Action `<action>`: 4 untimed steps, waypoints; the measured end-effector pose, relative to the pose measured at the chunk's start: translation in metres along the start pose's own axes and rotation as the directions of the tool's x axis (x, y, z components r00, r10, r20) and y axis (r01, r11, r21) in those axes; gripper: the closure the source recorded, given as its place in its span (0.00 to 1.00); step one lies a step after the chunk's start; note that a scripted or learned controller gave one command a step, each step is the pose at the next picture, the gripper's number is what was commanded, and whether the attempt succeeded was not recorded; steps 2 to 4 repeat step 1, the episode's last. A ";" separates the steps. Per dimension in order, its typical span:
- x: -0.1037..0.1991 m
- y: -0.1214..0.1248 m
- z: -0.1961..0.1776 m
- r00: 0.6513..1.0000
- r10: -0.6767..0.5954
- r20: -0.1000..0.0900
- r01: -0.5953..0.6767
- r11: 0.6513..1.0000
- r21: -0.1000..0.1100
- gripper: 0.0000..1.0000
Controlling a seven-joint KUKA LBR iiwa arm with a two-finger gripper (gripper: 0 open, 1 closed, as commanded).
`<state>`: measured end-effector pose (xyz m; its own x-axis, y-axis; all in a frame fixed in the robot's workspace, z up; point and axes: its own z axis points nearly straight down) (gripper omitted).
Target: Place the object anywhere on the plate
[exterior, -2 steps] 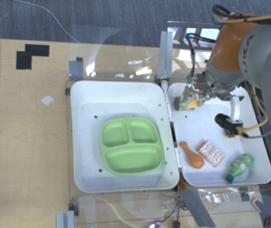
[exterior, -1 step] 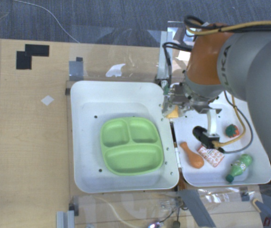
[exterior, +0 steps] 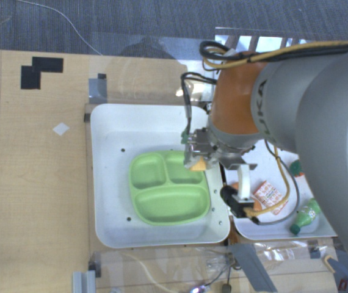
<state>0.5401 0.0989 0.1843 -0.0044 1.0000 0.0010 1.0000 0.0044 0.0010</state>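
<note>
Now | claw (exterior: 196, 159): cannot tell | object (exterior: 199, 163): small, orange-yellow | above green plate's (exterior: 162, 203) right compartment

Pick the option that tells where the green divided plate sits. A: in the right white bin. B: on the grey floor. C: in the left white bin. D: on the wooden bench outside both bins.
C: the green divided plate lies flat inside the left white bin, while the right white bin holds a green bottle and a small printed packet.
</note>
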 end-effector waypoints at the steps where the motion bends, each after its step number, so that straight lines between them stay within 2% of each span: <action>1: 0.000 0.000 0.000 1.000 0.001 0.000 -0.001 1.000 0.000 0.00; 4: 0.000 0.000 0.000 1.000 0.001 0.000 -0.001 1.000 0.000 0.00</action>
